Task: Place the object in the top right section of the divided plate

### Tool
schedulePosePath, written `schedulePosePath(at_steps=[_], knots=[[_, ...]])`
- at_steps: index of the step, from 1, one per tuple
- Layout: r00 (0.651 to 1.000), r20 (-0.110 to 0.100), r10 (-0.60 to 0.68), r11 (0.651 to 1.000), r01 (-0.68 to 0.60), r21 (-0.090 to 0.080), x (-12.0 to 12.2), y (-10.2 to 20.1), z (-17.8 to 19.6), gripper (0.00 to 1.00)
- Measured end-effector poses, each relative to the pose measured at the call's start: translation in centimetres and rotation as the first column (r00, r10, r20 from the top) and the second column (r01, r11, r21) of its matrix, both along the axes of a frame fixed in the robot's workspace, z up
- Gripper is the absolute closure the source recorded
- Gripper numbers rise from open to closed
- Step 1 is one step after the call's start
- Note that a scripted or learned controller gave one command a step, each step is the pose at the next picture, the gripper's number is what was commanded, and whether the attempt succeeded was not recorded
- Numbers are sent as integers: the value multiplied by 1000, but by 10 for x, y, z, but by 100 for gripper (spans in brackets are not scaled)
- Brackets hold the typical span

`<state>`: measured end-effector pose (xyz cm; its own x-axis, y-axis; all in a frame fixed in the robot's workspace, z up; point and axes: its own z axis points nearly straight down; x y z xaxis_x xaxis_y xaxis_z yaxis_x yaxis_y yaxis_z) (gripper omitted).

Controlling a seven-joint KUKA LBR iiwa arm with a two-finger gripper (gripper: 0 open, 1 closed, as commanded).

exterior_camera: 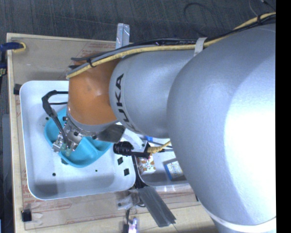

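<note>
A blue divided plate (90,154) lies in the left white bin (29,144), mostly covered by my arm. My gripper (64,143) hangs low over the plate's left part, beneath the orange wrist band (89,93). The plate's dividers and sections are largely hidden by the wrist. I cannot make out any object in the gripper or on the visible part of the plate.
The right bin (160,181) peeks out below the arm and holds a small printed packet (147,165) and a blue-and-white packet (173,167). Two small dark bits (126,171) lie near the left bin's right wall. A blue clamp (9,46) grips the bench's far left corner.
</note>
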<state>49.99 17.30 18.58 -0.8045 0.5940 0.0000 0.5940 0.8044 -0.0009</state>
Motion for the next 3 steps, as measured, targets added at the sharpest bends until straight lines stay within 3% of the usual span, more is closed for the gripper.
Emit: schedulePosePath(at_steps=[1,2,3], knots=[[899,-1,438,899,-438,-2,-13,42,-94,100],[630,0,776,630,-776,0,-14,44,-75,100],[104,-6,995,104,-995,1,43,40,-94,100]])
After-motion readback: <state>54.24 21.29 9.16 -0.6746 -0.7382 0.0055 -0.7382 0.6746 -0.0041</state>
